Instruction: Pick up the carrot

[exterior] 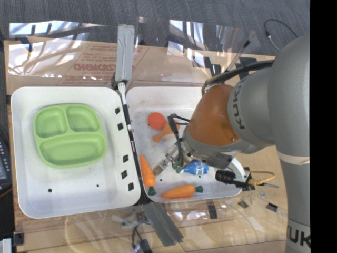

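A: Where's the carrot?

B: Two in the right bin (158, 96). One carrot (147, 171) lies against the left wall, tilted, green end toward the front corner. Second carrot (179, 192) lies flat along the front wall, green end to the right. They're near each other, not touching.

A: Jaws?

B: The gripper (176, 159) is low over the bin's middle, just right of the wall carrot. Can't tell whether they're released or clenched; nothing visibly between them.

A: Other stuff?

B: Orange-red ball-ended piece (156, 121) toward the back, blue item (197, 168) under the wrist. Left bin (21, 141) holds a green divided plate (70, 135).
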Robot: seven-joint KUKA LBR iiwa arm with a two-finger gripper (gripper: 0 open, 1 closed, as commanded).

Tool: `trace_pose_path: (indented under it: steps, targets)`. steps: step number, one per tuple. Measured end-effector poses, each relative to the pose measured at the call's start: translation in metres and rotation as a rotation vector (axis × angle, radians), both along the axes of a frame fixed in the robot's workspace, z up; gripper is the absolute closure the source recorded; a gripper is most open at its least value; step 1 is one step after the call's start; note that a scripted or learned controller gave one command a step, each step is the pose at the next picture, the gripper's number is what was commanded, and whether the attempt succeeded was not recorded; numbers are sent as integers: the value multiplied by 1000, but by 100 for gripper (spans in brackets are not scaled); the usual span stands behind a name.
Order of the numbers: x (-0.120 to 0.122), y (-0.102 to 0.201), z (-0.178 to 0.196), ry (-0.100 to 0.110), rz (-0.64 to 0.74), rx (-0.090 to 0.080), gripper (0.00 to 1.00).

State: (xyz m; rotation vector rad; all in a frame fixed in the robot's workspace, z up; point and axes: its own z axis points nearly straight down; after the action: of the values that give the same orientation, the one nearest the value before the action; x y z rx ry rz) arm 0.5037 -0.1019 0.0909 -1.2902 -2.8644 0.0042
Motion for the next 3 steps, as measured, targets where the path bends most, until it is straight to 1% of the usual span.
trace_pose_path:
  steps: [1,2,3]
  targets:
    - [-20,-18,-1,4,101,4,0]
    - [-25,82,101,-3,72,3,0]
    - [-27,24,100,0,-59,2,0]
